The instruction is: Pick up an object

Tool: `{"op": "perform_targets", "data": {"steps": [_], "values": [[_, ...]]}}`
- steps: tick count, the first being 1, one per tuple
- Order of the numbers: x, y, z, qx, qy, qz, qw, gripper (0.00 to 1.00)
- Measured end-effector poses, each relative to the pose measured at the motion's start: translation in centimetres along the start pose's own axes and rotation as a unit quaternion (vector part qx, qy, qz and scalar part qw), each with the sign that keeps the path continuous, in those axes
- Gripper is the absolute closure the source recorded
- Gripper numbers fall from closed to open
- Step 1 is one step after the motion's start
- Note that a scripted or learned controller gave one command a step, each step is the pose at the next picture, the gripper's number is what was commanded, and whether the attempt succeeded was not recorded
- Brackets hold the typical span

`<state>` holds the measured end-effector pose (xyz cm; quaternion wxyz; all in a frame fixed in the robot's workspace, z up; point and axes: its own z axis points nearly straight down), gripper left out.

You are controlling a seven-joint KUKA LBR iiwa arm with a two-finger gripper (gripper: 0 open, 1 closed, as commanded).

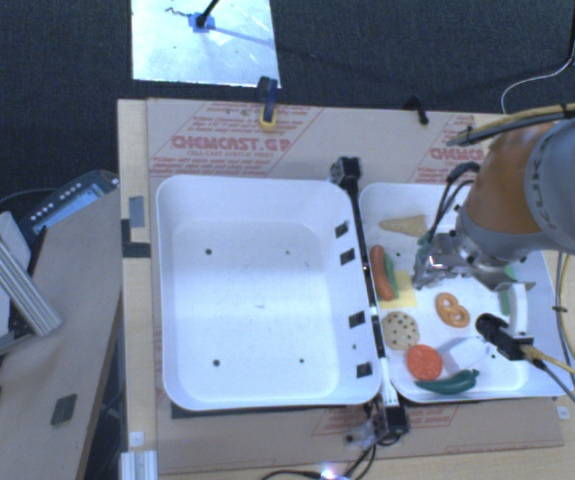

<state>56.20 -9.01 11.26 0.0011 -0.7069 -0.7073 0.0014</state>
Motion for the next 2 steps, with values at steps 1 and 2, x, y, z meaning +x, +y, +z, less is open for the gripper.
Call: {"op": "perform_targets", "data": {"steps": [1, 2], "values": [[-0.5, -0.1, 2.9, -0.002, 0.0, 0.0, 1.0, 1.0], [-5.0, 4.8, 2.7, -0.005, -0.002, 0.0, 1.0, 1.0]]}}
